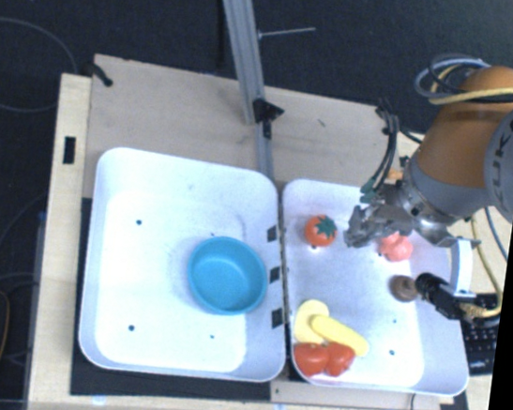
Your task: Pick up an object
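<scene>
My gripper (363, 230) hangs low over the right bin (423, 365), near its far edge. A small red tomato with a green top (320, 231) lies just to its left, apart from it. A pink object (395, 247) sits right beside the gripper on its right, partly hidden by the wrist. Nothing shows between the gripper's tips. A small brown round piece (402, 288) lies further right. At the bin's front lie a yellow banana (338, 331) on a pale yellow piece (309, 313), and a red pepper (322, 358).
The left bin (126, 190) holds a blue bowl (226, 275) near its right side. A grey metal post (248, 65) slants up from between the bins. A black attachment (438, 293) juts from the arm over the right bin's right side.
</scene>
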Robot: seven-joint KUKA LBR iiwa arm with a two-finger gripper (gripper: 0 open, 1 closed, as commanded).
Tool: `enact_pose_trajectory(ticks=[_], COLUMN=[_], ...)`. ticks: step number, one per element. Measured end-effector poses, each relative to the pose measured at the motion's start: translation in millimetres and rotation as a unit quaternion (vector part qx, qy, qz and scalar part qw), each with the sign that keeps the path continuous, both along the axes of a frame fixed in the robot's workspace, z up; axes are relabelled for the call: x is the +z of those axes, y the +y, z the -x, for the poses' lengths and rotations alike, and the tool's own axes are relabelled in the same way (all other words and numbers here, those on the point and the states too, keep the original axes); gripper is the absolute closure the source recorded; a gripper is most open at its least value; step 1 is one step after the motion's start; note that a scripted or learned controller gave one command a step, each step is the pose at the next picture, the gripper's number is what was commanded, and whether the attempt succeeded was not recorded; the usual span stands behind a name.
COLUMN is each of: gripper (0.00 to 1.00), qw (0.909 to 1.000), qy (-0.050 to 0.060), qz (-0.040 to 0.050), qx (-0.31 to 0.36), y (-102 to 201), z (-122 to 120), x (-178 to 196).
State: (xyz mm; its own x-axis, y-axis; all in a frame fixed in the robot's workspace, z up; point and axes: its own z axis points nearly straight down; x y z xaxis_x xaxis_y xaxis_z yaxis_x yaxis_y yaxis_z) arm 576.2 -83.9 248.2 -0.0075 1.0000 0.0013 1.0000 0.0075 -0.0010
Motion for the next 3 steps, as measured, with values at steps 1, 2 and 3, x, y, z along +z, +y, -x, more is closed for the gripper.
enact_pose_trajectory(ticks=[1,2,3], gripper=[1.0,1.0,1.0], qw=[1.0,1.0,1.0], qy=[0.001,0.003,0.0], qz=[-0.0001,-0.0005,-0.0011], qx=[0.0,0.0,0.001], y=[49,100,150], z=[-1,0,-10], x=[-10,-15,-1])
